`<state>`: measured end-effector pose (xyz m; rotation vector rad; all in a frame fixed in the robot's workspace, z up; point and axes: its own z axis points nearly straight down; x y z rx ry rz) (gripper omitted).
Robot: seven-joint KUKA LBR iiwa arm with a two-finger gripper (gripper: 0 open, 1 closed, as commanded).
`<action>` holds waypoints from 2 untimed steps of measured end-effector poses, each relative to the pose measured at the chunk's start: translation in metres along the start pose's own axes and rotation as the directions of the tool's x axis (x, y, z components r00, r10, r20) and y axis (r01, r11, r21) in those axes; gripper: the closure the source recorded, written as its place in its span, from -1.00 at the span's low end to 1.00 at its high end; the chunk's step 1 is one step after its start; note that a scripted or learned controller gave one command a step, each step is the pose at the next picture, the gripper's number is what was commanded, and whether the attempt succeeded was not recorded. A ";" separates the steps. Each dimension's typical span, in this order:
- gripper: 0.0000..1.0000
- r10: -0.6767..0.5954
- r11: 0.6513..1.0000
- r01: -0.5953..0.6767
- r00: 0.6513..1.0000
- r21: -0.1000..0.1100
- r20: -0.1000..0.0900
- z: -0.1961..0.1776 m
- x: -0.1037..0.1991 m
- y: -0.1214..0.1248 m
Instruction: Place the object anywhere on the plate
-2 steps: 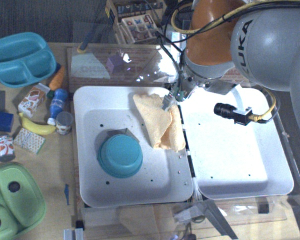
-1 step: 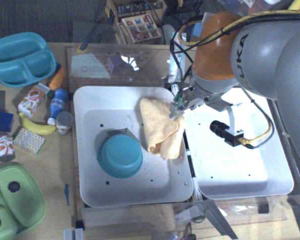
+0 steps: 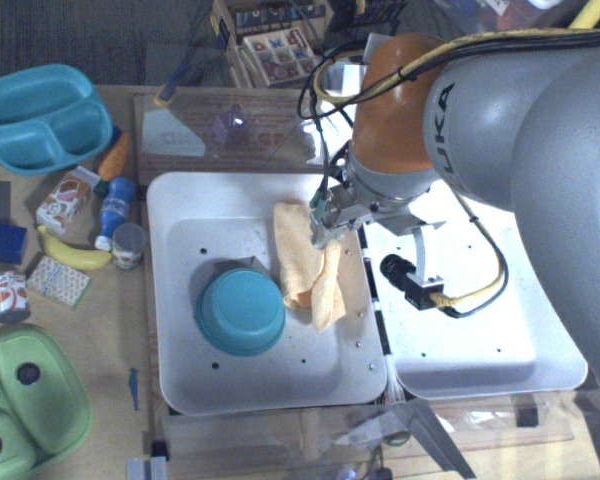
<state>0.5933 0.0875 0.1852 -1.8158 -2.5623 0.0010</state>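
Hand (image 3: 329,225) clenched on yellow cloth (image 3: 305,266) in left white bin (image 3: 170,218); blue plate (image 3: 241,312) beside; counter (image 3: 120,308) cluttered.

— From where is the bench seen?
— It is viewed from above at a slant, by one fixed camera; both white bins (image 3: 170,268) are taken in.
— And the arm (image 3: 500,98)?
— It is seen entering from the right, close beneath the lens.
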 end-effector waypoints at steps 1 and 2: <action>1.00 -0.213 0.977 0.213 0.977 -0.001 0.000 0.036 0.017 -0.007; -1.00 -0.213 0.977 0.213 0.977 -0.001 0.000 0.036 0.017 -0.007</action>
